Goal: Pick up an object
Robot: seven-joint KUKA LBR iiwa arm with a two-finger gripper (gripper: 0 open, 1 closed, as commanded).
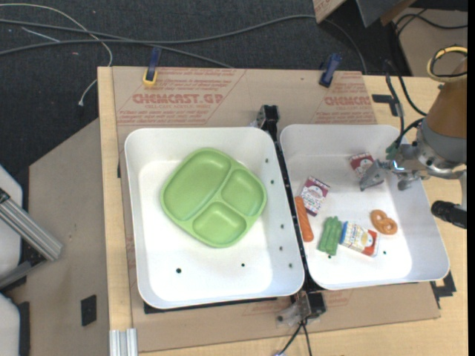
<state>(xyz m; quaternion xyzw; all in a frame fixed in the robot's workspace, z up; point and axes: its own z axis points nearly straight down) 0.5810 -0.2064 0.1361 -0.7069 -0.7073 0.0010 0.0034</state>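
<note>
A small red and white packet (361, 162) lies near the back of the right bin (423, 269), and the gripper (386, 175) sits just beside it on its right, fingers low over the bin floor; whether they are spread or closed cannot be told from this slanted view, and nothing is visibly held between them. In front of it, toward the bin's left wall, rests a small carton (315, 196) with a red and white printed face, tilted on its corner. Along that same wall lies an orange carrot-shaped toy (304, 220). Nearer the front edge a green ridged piece (329, 236) touches a flat white and red pouch (360, 239), and a brown pretzel (384, 222) lies just beside the pouch on its right. The arm (449, 128) enters from the right, its orange band above the grey wrist. The left bin (141, 199) holds 1 green plate (214, 196) with 3 compartments, set at a tilt. Both bins rest on a cardboard sheet (223, 91) held by 2 clamps at the back.
</note>
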